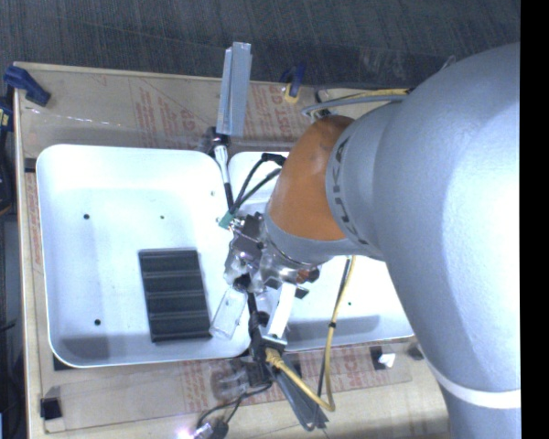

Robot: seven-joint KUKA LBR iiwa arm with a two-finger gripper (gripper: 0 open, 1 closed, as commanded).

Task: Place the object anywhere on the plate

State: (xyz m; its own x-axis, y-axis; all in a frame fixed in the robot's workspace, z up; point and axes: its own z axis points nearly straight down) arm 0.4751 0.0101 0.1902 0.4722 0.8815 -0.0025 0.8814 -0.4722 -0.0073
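Note:
A dark ribbed rectangular plate [174,293] lies flat in the left bin [91,181], towards its front right. My gripper [252,316] hangs over the front part of the divider between the two bins, just right of the plate's right edge. Something thin and dark shows at the gripper's tip, and I cannot tell whether it is a held object or a cable. The grey arm with its orange band [306,190] hides most of the right bin [375,323].
Cables run down from the wrist past the bins' front rim, a yellow one [334,337] among them. A grey upright bar [233,85] stands behind the bins. Blue clamps [26,82] sit at the bench's back edge.

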